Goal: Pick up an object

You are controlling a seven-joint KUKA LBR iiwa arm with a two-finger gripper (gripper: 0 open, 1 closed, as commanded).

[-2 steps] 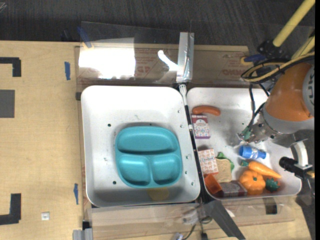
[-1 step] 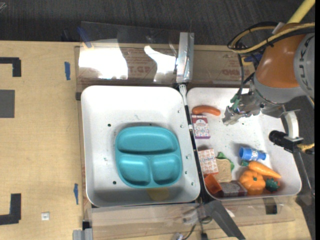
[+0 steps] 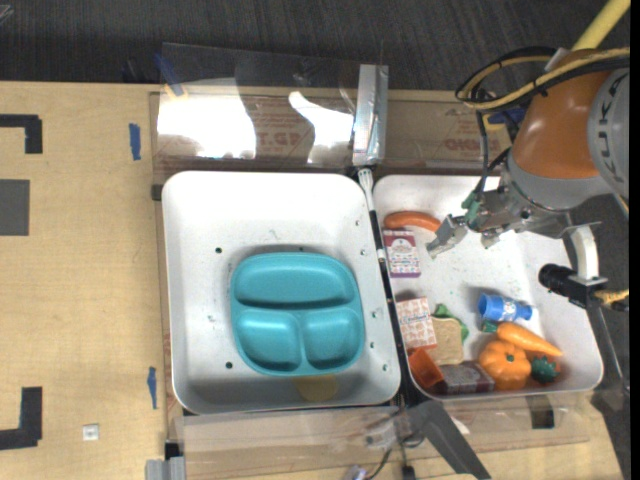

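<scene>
My gripper [image 3: 464,238] hangs over the upper middle of the right bin [image 3: 590,373], open, with only bare bin floor between its fingers. Just left of it lie an orange-red sausage [image 3: 410,220] and a small pink-and-white carton [image 3: 402,254]. Nearer the front are a patterned packet [image 3: 413,320], a slice of toast [image 3: 449,340], a blue bottle [image 3: 503,309], a carrot [image 3: 528,340], an orange pumpkin [image 3: 505,364], a red cup [image 3: 425,368] and a brown bar [image 3: 463,376]. None of them touches the gripper.
The left bin [image 3: 190,208] holds a teal divided tray [image 3: 295,308]. A ridge between the bins [image 3: 378,258] runs front to back. The grey arm with its orange band [image 3: 565,133] and cables [image 3: 500,78] crosses the right bin's far right corner.
</scene>
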